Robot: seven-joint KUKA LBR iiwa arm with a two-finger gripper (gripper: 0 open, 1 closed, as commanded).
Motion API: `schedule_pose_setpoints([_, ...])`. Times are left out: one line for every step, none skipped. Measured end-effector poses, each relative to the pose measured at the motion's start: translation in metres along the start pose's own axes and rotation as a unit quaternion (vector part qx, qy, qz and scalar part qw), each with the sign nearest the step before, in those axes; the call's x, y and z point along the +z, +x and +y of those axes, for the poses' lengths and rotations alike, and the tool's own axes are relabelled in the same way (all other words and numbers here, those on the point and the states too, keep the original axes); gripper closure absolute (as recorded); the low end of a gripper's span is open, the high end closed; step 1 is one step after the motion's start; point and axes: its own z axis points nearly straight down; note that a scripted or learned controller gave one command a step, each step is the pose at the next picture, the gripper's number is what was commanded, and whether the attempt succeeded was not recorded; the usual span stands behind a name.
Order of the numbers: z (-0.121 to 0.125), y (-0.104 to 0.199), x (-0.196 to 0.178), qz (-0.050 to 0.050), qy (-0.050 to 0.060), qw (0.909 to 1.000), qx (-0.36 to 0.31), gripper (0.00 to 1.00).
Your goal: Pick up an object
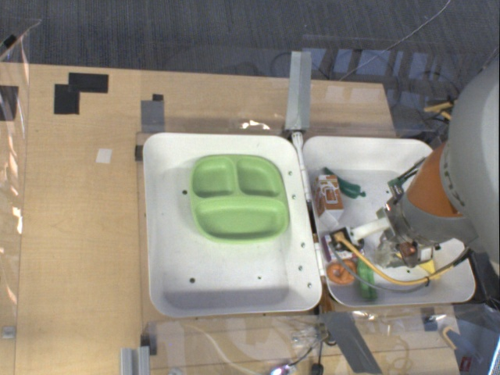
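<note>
My gripper (393, 250) is low in the right bin (367, 153), near its front right part, under the grey wrist with the orange band. Several small things lie to its left in that bin. A brown box (329, 193) rests against the left wall, with a dark green tool (348, 184) just beyond it. An orange ring (339, 272) and a green piece (366, 284) lie by the front wall, a little left of the gripper. Nothing shows between the gripper and these things, and the wrist hides the bin floor beneath it.
The left bin (168, 233) holds a green divided plate (237, 197) in its middle. A metal post (298, 92) stands behind the wall shared by the two bins. The bare wooden bench (70, 225) stretches to the left.
</note>
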Motion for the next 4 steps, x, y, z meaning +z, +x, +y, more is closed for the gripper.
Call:
schedule_pose_setpoints([-0.081, 0.018, -0.093, -0.007, 0.005, 0.9921, -0.125, 1.00])
schedule_pose_setpoints([-0.145, 0.059, -0.104, -0.009, 0.004, 0.9999, -0.004, 1.00])
schedule_pose_setpoints([-0.161, 0.049, -0.115, -0.008, 0.005, 0.9799, -0.199, 1.00])
schedule_pose_setpoints([-0.098, 0.068, -0.164, -0.009, 0.003, 0.9999, -0.009, 1.00])
